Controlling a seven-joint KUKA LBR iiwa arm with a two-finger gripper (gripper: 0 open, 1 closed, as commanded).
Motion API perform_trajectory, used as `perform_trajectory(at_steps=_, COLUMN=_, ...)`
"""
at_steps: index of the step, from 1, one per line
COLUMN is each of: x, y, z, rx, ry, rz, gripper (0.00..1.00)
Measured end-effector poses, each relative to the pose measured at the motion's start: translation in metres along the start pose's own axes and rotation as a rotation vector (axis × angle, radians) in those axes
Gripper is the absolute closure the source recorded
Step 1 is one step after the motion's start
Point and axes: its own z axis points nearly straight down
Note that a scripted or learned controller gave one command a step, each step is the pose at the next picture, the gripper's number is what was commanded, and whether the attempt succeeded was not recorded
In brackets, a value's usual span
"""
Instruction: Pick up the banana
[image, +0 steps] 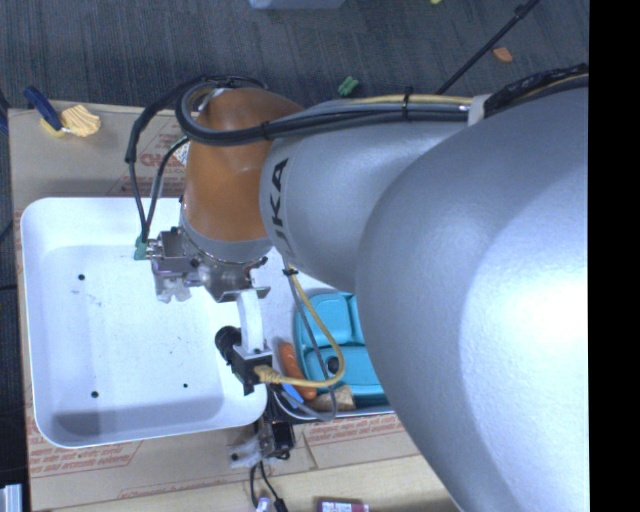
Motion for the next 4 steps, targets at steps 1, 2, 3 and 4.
perform_trajectory(at_steps=1, x=-0.048, y=0.042, z=-0.149, rx=-0.004, ry=0.002, rz=0.347, gripper=1.00)
perform_trajectory(at_steps=2, x=-0.103, y=0.029, z=-0.216, rx=-0.006, ry=0.003, rz=0.363, gripper=1.00)
perform_trajectory(at_steps=3, x=-0.128, y=0.055, z=-0.210, rx=-0.004, ry=0.003, rz=0.648, gripper=1.00)
perform_trajectory(at_steps=4, x=-0.213, y=0.108, z=-0.157, rx=-0.003, ry=0.003, rz=0.802, gripper=1.00)
